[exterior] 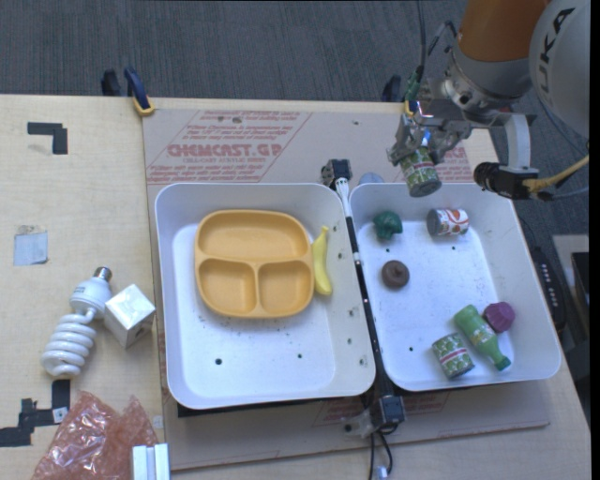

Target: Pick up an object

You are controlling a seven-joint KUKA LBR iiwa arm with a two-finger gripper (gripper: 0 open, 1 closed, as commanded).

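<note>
Two white bins sit side by side on the bench. Above the right bin's (525, 281) far edge, the gripper (415, 155) clamps a small can (422, 174) (green-labelled, tilted). Lift straight and slowly, since a tilted grip may slip.

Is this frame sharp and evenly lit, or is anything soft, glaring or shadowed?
Camera view: light is even and diffuse, with soft short shadows under the yellow tray and green bottle; no strong glare on the white bins. Bench items are sharp; the arm's orange band at the top right is soft, and the hand with the small can looks slightly blurred.
</note>
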